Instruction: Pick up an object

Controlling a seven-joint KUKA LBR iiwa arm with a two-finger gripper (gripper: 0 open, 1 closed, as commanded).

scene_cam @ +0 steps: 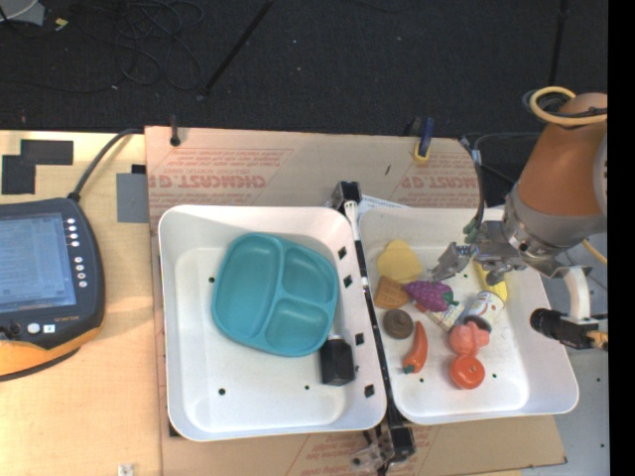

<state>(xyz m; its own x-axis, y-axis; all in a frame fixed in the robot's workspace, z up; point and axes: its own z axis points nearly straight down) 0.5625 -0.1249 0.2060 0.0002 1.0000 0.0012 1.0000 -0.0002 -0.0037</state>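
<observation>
The right bin [541, 390] holds several small things: a yellow piece [400, 259], an orange-brown wedge [389, 293], a purple bunch of grapes [429, 294], a brown round piece [398, 323], a red chili [418, 348], a pink-red lump [468, 336], an orange-red tomato [467, 371], and a small white can [478, 306] lying next to a yellow piece [494, 284]. My gripper [458, 257] hangs over the bin's upper middle, just above and right of the grapes, with nothing seen in it.
In the left bin [189, 365] lies a teal divided plate [276, 293], with a black block [337, 361] at its lower right near the dividing wall. A tablet [40, 266] rests on the bench at far left.
</observation>
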